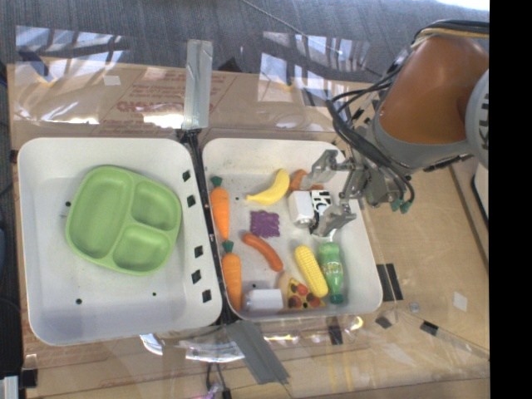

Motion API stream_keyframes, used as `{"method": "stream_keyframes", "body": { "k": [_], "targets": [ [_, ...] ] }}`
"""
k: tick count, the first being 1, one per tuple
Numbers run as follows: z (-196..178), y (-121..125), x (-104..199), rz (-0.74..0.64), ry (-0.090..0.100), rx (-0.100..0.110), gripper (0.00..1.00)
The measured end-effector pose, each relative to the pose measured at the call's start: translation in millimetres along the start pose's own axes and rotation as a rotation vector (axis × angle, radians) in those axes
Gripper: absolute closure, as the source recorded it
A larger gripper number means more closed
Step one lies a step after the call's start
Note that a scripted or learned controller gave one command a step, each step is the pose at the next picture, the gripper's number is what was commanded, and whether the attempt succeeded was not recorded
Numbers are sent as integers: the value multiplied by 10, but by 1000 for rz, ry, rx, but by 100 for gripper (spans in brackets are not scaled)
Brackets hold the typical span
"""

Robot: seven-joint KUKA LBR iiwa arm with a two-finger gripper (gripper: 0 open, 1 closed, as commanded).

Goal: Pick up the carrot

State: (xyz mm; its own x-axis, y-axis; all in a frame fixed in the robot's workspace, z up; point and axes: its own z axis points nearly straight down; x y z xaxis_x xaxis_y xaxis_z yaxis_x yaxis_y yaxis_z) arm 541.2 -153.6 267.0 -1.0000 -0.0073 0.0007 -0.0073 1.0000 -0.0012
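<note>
The metal two-finger end effector [331, 196] hangs spread, holding nothing (above the right white bin [357, 248]), well apart from the long orange carrot [219, 211] by the left wall.

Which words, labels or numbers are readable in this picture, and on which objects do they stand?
None can be read with certainty.
Red print on the brown cardboard sheet behind the bins: too blurred and glared to read.
Label on the green plastic bottle in the right white bin: too small.
Dark marks on the small white box: unreadable.
</note>
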Motion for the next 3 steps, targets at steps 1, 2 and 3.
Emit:
{"method": "stream_keyframes", "body": {
  "k": [1,2,3],
  "targets": [
    [1497,638,78,-39,10,-5,0],
    [1355,641,42,-46,1,-2,100],
    [730,1201,-782,-223,-6,-1,100]
  ]
}}
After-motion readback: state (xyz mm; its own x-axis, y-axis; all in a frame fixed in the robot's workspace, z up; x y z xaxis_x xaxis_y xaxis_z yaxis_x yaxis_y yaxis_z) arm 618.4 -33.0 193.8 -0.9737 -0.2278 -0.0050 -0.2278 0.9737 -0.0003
